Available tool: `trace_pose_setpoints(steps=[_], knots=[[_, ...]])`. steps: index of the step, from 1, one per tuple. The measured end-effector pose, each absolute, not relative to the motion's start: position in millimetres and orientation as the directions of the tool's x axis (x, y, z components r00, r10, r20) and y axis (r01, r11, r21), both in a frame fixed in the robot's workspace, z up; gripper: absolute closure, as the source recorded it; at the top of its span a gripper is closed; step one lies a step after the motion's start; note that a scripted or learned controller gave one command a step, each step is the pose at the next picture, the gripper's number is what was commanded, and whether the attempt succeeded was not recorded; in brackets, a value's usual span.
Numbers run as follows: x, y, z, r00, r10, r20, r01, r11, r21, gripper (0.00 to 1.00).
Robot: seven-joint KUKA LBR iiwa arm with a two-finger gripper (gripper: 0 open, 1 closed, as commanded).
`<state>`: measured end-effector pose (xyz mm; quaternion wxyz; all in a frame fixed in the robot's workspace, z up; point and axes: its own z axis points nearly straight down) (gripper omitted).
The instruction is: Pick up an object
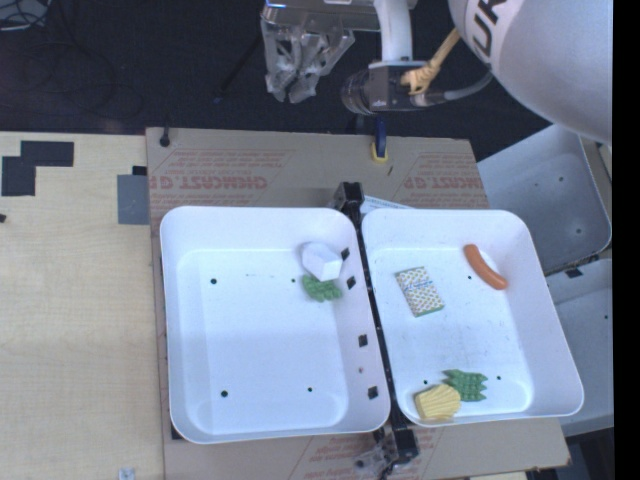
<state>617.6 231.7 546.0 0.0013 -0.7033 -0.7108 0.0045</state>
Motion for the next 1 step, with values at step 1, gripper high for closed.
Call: trace_pose_setpoints(steps=[1], knots=[[644.6,244.7,536.2,-0.005,1.000,-0.002,1.000,0.005,-0.003,1.00]])
